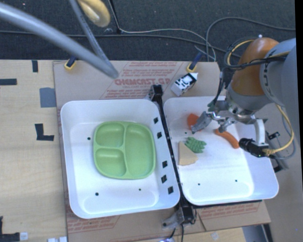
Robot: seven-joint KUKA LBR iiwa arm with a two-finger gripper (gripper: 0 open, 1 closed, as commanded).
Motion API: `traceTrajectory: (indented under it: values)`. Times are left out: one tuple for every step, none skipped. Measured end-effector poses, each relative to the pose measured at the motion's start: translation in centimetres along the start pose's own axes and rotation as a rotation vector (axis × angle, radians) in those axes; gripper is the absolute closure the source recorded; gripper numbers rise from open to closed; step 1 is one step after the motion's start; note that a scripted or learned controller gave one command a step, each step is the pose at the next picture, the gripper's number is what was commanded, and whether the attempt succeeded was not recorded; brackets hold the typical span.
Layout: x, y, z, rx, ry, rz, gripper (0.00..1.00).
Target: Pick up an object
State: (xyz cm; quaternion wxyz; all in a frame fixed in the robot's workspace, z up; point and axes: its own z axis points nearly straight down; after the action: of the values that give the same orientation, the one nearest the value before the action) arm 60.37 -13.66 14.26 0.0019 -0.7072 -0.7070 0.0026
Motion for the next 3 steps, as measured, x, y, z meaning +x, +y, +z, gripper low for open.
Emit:
traceTrajectory:
  values:
    - [0.1,-0.1,5.4,0.0,0.001,-0.001,0.0]
    - [0.2,0.0,4.1,-0.004,0.001,-0.003,1.0]
    - [0.6,1.0,-1.4,-0.01,0.001,-0.002,1.0]
